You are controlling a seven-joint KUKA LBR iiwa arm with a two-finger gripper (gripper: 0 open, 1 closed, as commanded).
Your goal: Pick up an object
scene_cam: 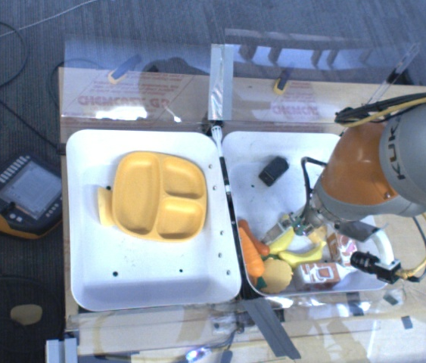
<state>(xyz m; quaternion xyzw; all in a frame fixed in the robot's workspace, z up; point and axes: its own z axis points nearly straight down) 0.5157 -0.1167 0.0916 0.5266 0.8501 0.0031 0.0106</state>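
Two white bins sit side by side; beside the yellow tray (158, 195), the right bin (288, 146) holds a banana (297, 254) and carrot (250, 252). I see my hand (297, 225) low over the banana; its grip I cannot tell.

"KUKA" lettering on the grey arm (413, 161)

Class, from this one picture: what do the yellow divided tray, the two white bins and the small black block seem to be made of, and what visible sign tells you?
Yellow divided tray: likely moulded plastic, smooth and matt; rounded compartments, even colour.
White bins: probably plastic or coated sheet, slightly glossy; soft highlights, rounded corners.
Small black block: dull, non-reflective, perhaps foam or rubber; too small to tell.
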